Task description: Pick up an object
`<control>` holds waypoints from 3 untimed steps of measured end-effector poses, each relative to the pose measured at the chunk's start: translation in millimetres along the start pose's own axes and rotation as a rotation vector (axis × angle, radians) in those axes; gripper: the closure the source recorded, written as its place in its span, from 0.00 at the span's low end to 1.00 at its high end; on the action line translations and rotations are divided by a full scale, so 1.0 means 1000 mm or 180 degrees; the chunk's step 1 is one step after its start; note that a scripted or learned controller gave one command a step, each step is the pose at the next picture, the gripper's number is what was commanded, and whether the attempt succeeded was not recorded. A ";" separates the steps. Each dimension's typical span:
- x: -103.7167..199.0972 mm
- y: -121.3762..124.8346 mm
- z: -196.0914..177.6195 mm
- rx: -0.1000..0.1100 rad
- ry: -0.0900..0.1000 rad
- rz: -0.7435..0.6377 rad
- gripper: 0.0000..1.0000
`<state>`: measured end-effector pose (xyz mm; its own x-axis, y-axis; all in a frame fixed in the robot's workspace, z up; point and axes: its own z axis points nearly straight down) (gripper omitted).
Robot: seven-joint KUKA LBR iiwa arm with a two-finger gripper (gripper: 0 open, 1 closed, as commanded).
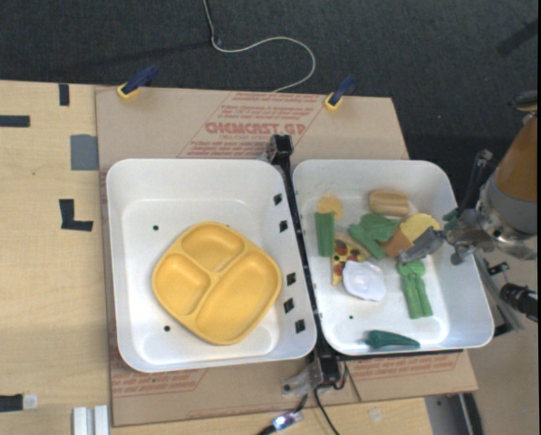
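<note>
Gripper [424, 246] sits low in the right bin [465, 329], fingers slightly apart w/ nothing between them, tips over the orange/yellow toy pieces [413, 229]. Green stick [415, 290] lies just below it, white lump [365, 281] to its left. Left bin [130, 198] holds a yellow divided plate [217, 282]

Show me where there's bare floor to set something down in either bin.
Left bin: bare floor rings the yellow plate, widest along its far edge. Right bin: bare at the near left corner beside the dark green piece; its middle is crowded, around the pincer.
</note>
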<state>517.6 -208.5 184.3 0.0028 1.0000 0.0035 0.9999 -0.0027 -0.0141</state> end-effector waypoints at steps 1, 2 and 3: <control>0.000 0.003 -0.007 -0.0039 -0.0011 -0.0011 0.00; -0.005 0.008 0.040 -0.0029 -0.0010 -0.0011 0.00; -0.004 0.007 0.094 -0.0023 -0.0006 -0.0013 0.00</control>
<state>523.3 -211.8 89.8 -0.0012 1.0000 0.0015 1.0000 0.0012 -0.0068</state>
